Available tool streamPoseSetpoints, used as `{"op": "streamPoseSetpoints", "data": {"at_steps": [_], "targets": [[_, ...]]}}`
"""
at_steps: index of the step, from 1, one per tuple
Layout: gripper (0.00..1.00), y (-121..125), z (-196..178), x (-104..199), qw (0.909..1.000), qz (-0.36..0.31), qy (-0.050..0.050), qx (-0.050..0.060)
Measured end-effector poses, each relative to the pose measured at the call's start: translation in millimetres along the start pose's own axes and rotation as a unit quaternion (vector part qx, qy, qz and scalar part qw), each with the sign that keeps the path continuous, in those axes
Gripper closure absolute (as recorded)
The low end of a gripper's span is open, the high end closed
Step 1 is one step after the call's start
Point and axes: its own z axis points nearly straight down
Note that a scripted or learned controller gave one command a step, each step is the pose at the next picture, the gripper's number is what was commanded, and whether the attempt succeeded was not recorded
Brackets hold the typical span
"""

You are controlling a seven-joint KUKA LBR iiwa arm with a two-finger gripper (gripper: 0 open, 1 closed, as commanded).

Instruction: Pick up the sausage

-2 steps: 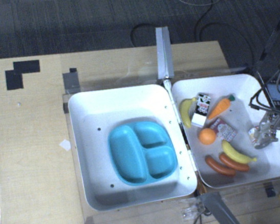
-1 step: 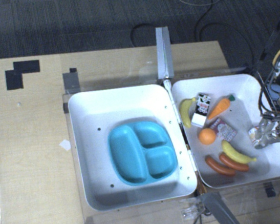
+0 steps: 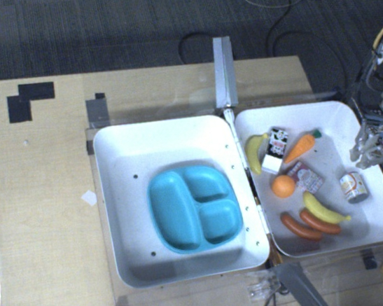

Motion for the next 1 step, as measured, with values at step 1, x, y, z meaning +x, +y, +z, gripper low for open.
{"op": "streamPoseSetpoints", "data": {"at_steps": [1], "targets": [[1.00,8.6,60.3,39.9,0.9956,-0.094,0.001,0.000]]}}
